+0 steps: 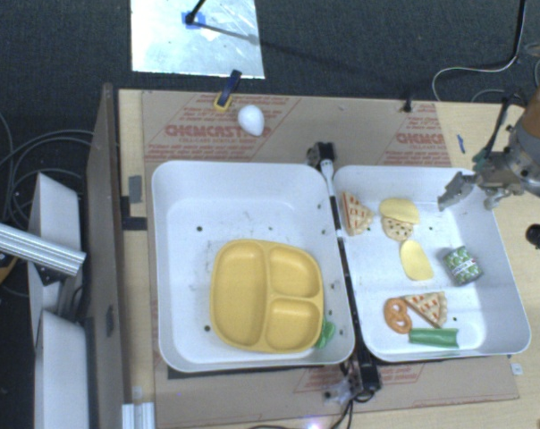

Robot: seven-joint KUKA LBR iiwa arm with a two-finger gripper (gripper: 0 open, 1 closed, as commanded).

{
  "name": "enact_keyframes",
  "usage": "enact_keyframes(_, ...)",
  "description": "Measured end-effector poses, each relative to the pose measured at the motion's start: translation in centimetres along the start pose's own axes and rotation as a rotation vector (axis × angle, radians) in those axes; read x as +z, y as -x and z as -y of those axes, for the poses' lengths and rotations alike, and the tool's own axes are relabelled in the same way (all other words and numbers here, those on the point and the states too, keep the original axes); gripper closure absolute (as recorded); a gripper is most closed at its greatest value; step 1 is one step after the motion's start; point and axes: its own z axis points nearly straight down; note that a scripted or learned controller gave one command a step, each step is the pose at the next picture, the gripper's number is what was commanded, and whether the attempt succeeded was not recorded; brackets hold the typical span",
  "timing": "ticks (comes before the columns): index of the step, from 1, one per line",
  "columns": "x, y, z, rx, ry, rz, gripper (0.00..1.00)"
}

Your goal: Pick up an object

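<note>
While the gripper point(474, 189) hangs over the right bin's point(511, 329) far corner, fingers spread and holding nothing, the pretzel point(397, 315) lies near

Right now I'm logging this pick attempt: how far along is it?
Barely started. The gripper hangs open over the right bin's far right edge, with nothing between its fingers. The waffle piece, yellow slice and green can lie in the bin. Descent, grasp and lift remain.
</note>
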Motion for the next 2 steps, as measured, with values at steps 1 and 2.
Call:
enact_keyframes(1, 8.2, 0.7, 3.5, 0.004, -0.008, -0.002, 0.0)
enact_keyframes(2, 10.4, -5.9, 3.7, -0.005, -0.003, -0.004, 0.0)
